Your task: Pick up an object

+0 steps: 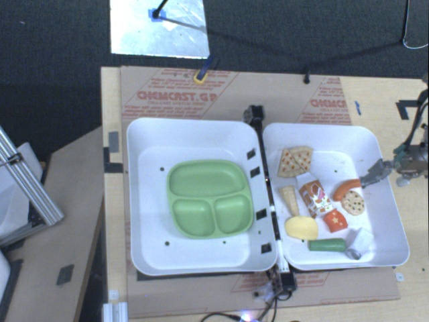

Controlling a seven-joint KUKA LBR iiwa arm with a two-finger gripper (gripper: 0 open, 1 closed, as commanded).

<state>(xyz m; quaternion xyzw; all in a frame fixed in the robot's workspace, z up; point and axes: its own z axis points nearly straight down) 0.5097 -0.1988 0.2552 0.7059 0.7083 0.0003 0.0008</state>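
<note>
The right bin [375,146] holds several toy foods. A waffle cracker [295,161] lies at the back left, with a beige cone [289,200] and a red-and-white carton [316,198] below it. Toward the right are an orange sausage [347,187], a speckled cookie [353,203] and a red piece [336,221]. A yellow lemon [301,228], a green cucumber [327,245] and a small grey piece [354,237] lie along the front. My gripper [375,172] hangs over the bin's right rim, just right of the sausage, with nothing seen in it.
A green divided plate [209,198] sits in the left bin [154,146]. A black divider with clips [261,180] runs between the bins. Cardboard [174,92] lies under both bins, and a metal frame [27,186] stands at the left.
</note>
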